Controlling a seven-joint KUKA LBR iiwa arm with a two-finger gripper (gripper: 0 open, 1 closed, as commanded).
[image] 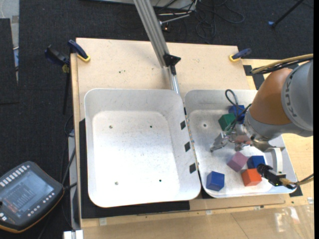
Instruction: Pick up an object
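Holding nothing: end effector (219, 142), fingers splayed apart over bare floor of the right bin (199, 108), apparently lining up a grasp.
Nearest pieces: blue cube (215, 180), alone by the front rim; orange cube (250, 177), just beside the purple block (237, 161).
Farther: green block (228, 120), near the wrist.
Left bin (99, 103): beside it on the worktop (129, 63).

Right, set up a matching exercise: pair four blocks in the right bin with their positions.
Things:
1. green block
2. pink block
3. orange block
4. lone blue block

Places:
A. nearest the bin's front left corner
B. farthest back, behind the hand
C. just right of the pink one, towards the front
D. middle, in front of the hand

Pairs: 1-B, 2-D, 3-C, 4-A
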